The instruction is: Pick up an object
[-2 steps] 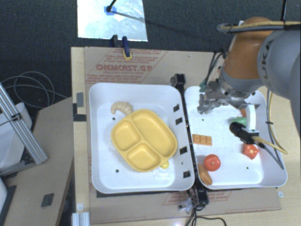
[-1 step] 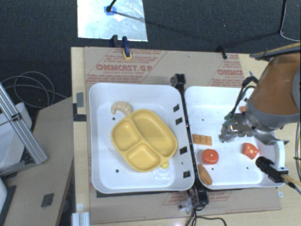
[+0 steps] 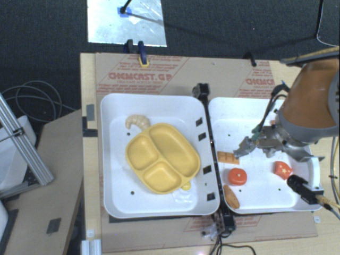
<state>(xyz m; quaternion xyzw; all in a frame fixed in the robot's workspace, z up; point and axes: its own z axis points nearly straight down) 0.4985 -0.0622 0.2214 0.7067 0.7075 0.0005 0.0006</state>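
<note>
A: Hand (image 3: 243,149) hanging low over the right bin (image 3: 249,113), at its left side, just above the orange cracker (image 3: 225,157). Whether it is released or clenched I cannot tell; the wrist is blocking that.

B: Which piece are you taking as the object?

A: I am choosing among four in this bin: the cracker by the dividing wall, the red tomato (image 3: 237,176) just below it, the bread roll (image 3: 231,196) near the front corner, and the red strawberry (image 3: 282,169) further right, under my arm.

B: How are they likely to be handling?

A: I am judging them all light, stiff toy foods with smooth skins. The tomato is looking round and prone to rolling, so I would be closing across its middle. The cracker is lying flat and thin, close to the wall, leaving little edge to pinch.

B: Anything unclear?

A: My own arm is covering the bin's right portion, and a pale clear item (image 3: 183,197) beside the yellow plate (image 3: 162,157) in the left bin (image 3: 114,158) is too faint to name.
</note>
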